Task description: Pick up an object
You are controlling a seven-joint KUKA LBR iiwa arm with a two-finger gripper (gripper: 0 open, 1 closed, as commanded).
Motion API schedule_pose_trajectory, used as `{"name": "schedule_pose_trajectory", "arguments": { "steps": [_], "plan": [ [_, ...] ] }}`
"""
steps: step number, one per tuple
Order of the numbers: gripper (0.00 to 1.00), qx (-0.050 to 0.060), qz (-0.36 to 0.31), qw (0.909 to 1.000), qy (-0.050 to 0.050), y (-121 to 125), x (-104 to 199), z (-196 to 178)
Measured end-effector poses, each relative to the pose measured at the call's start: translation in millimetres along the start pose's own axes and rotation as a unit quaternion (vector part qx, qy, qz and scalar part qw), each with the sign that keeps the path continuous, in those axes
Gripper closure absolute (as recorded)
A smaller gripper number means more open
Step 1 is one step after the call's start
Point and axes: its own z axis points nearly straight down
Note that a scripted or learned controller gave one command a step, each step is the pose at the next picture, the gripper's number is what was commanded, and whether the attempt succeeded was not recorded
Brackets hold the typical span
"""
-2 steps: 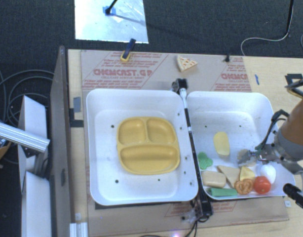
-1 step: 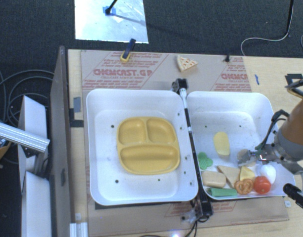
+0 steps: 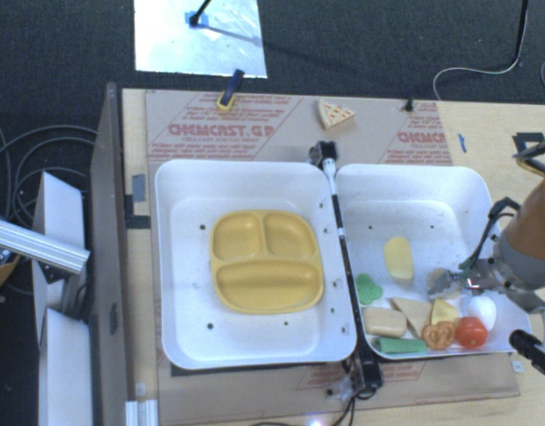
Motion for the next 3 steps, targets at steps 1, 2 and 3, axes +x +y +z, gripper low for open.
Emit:
{"name": "schedule_pose_trajectory", "arguments": {
  "steps": [1,2,3],
  "plan": [
    [0.0,0.0,0.0,1.0,0.0,0.0,0.0,0.0],
    [0.0,0.0,0.0,1.0,0.0,0.0,0.0,0.0],
    [0.0,0.0,0.0,1.0,0.0,0.0,0.0,0.0]
  ]
}}
